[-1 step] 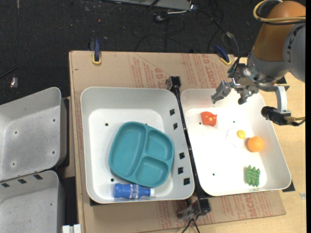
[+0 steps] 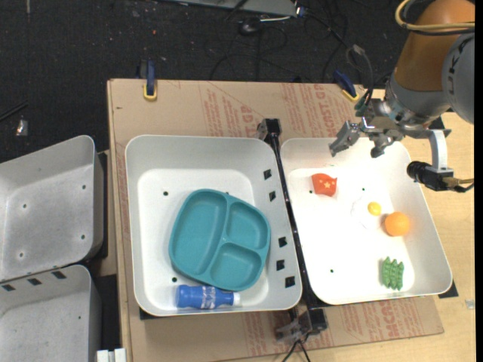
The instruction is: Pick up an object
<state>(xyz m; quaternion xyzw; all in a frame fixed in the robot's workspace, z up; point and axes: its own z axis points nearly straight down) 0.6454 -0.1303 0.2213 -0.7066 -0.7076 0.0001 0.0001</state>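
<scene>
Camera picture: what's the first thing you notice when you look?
The big teal plate with three sections fills the left bin, a blue bottle lying just below it. In the right bin, the robot's gripper hangs over the far edge, near a red block and an orange ball.

Arm [image 2: 441, 44] cut off at right edge.

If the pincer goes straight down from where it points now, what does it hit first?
Probably the bare floor of the right bin near its far edge. The pincer hangs above that spot, and the red block looks off to the side, though depth is hard to judge.
</scene>
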